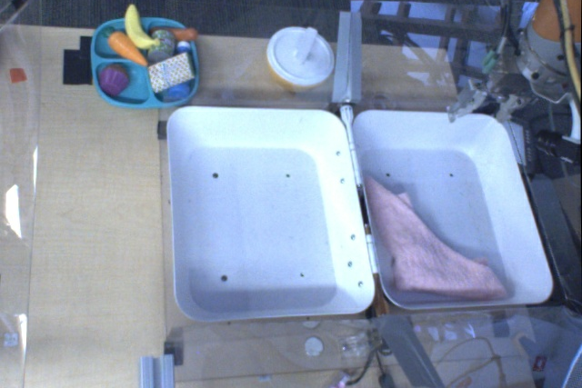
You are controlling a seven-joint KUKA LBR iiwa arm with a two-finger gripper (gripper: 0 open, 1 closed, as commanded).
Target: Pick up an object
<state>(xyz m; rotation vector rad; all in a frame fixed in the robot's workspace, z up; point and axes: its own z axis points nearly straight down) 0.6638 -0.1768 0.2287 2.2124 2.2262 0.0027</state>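
A pink cloth [426,245] lies crumpled in the right bin [523,195], spread from the bin's left wall toward its near right corner and touching the floor of the bin along its whole length. Its upper edge runs on a slant from the left wall down to the near right; the far half of the bin floor shows bare white with small dark holes. The left bin [182,195] sits just beside the right bin, the two joined along a narrow metal hinge strip between them.

The gripper [482,95] hangs at the far right corner of the right bin, above its rim and well apart from the pink cloth. Whether its fingers are open or closed cannot be told; nothing is seen between them. The arm [550,23], with its orange band, enters from the right edge.

On the wooden tabletop [91,241], beyond the left bin, stands a blue divided tray [102,95] holding toy foods, among them a yellow banana [136,27] and an orange carrot [125,45]. A white lidded cup [300,56] stands near the far edge, between the tray and the metal frame behind the right bin.
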